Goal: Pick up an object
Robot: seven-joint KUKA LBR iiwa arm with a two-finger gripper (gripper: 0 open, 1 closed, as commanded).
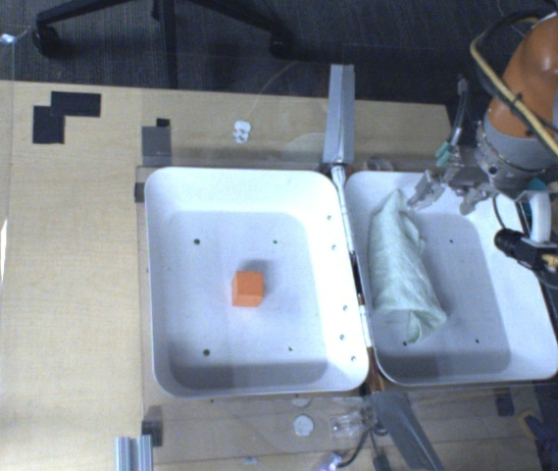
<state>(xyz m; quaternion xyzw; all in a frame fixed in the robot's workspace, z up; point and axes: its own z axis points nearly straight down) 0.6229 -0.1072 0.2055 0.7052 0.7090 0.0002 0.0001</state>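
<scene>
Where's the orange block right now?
The orange block lies near the middle of the left bin in the camera view, alone, well apart from the crumpled cloth in the right bin.

An orange cube-shaped block (pixel 248 288) sits in a shallow white plastic bin (pixel 176 361); a pale grey-green crumpled cloth (pixel 403 268) lies in the matching white right-hand bin (pixel 524 356) on a light wooden bench (pixel 53 292)

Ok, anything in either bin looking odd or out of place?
Nothing damaged or spilled. The crumpled pale cloth lies bunched along the right bin's left side, under the end effector. The orange cube sits squarely in the left bin.
</scene>
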